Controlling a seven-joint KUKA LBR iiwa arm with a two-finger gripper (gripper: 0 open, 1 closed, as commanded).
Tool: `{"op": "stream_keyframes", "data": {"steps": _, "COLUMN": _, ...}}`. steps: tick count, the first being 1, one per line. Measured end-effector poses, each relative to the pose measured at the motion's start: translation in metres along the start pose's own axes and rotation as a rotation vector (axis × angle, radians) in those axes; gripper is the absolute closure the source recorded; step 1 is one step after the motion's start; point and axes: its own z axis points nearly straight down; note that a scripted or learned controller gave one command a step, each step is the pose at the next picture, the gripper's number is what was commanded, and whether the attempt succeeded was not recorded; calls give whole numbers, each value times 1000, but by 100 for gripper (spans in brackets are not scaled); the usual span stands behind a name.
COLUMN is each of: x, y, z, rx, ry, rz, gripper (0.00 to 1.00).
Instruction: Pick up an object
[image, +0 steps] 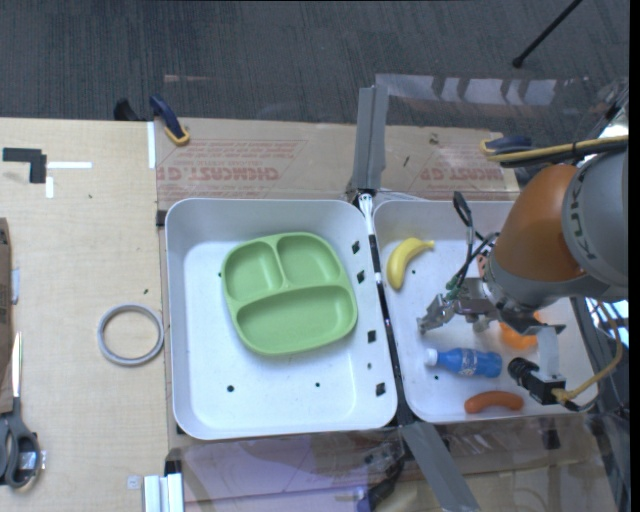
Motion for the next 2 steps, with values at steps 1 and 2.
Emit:
{"op": "stream_keyframes", "data": {"steps": 1, "x": -17, "y": -54, "z": 0, "rx": 0, "ry": 1, "rz": -1, "gripper": 0}}
{"op": "stream_keyframes", "data": {"steps": 2, "x": -18, "y": -54, "z": -7, "rx": 2, "ry": 2, "rz": 4, "gripper": 100}}
